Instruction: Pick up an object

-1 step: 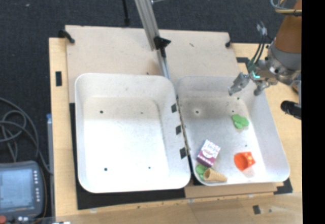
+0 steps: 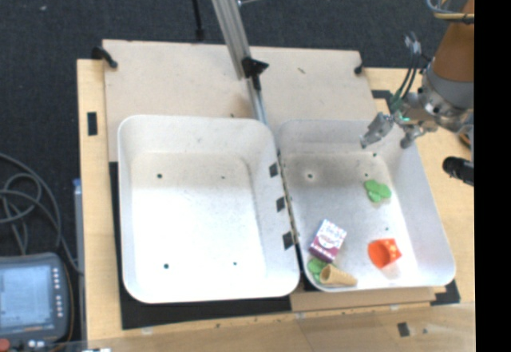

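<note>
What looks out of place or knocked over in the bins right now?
Nothing is spilled or damaged. The small purple carton lies tilted in the right bin, and the cone lies on its side against the near rim.

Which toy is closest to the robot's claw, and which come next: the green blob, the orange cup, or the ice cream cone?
Measured from the gripper at the right bin's far edge:
1. Green blob, just below the gripper.
2. Orange cup, nearer the bin's front right.
3. Ice cream cone, at the bin's front edge.
</note>
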Motion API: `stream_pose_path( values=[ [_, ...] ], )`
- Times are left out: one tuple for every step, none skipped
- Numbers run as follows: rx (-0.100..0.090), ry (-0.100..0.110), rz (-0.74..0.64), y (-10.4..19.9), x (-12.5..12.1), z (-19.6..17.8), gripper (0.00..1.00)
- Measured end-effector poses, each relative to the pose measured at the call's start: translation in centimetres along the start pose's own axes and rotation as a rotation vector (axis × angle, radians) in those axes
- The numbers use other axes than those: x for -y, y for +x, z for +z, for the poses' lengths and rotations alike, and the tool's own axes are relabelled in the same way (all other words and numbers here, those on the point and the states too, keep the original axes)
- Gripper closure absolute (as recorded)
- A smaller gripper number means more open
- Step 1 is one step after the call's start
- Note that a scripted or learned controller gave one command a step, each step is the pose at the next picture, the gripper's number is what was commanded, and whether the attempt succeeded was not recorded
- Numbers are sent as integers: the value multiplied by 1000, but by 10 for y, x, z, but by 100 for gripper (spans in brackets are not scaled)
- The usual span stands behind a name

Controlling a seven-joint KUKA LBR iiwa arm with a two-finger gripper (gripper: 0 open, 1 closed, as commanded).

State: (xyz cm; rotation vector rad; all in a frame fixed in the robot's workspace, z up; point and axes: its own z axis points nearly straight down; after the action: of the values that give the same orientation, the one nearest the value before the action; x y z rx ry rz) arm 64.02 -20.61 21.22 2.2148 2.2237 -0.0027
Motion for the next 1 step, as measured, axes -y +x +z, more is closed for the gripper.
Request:
stream_pose_path(
  values=[
    [-1, 3, -1, 7, -3, 47, 0]
  ],
)
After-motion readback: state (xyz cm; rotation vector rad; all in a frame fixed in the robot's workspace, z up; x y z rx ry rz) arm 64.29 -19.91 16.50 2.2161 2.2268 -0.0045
